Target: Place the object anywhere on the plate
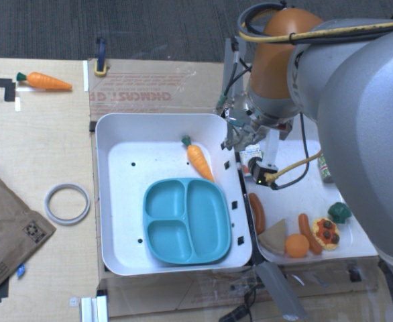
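Carrot (198, 161), the toy one in the left bin (104, 200), is what I judge the task means. It lies just above the plate (163, 210), tilted, its orange tip touching or nearly touching the plate's upper rim and its green stub pointing away from it.

Well left of the plate, out on the tabletop (35, 146), a tape ring (67, 202) and a second carrot (45, 81) sit beyond the bin wall, out of my way.

The carrot looks light, rigid and smooth, probably hollow plastic. A tapered cone like that can squirt out of a pinch, so I would close across the thick middle, square to its long axis, not on the narrow tip.

The plate is shallow with three compartments, all bare, so any landing spot works. The move is short, but I would lift clear of the rim.

Right of the plate's upper corner, the gripper (240, 143) hangs over the wall dividing the bins, and I cannot tell whether its jaws are apart or together. That wall stands close beside the carrot, leaving less room on that side. Further right of the plate, the right bin (297, 173) holds toy food (306, 232).
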Controlling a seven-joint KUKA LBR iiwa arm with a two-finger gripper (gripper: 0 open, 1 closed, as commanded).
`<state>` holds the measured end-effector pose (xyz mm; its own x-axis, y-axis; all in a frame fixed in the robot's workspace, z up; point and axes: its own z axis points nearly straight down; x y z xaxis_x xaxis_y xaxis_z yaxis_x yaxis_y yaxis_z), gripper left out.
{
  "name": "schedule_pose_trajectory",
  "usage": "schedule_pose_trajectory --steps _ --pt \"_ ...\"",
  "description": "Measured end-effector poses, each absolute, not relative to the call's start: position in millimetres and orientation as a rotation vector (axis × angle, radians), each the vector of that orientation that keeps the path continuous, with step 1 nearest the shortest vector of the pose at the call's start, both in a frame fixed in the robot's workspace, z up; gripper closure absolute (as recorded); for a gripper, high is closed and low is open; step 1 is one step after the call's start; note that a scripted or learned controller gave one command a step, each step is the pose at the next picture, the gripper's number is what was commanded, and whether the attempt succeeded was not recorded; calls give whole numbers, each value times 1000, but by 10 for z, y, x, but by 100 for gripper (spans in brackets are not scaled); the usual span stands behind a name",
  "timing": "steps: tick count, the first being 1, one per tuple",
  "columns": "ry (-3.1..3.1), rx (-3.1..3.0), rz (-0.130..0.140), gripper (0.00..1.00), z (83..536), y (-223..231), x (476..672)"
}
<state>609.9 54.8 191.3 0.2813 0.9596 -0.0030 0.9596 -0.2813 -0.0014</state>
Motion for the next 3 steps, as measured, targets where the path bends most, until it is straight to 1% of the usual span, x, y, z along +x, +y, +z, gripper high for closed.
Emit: schedule_pose_trajectory --steps 1,2,3 --pt "2106 2329 -5 100 1908 867 6451" --pt "2107 2329 -5 0 1907 868 6450" --pt "2106 2328 -9 100 1995 859 6452"
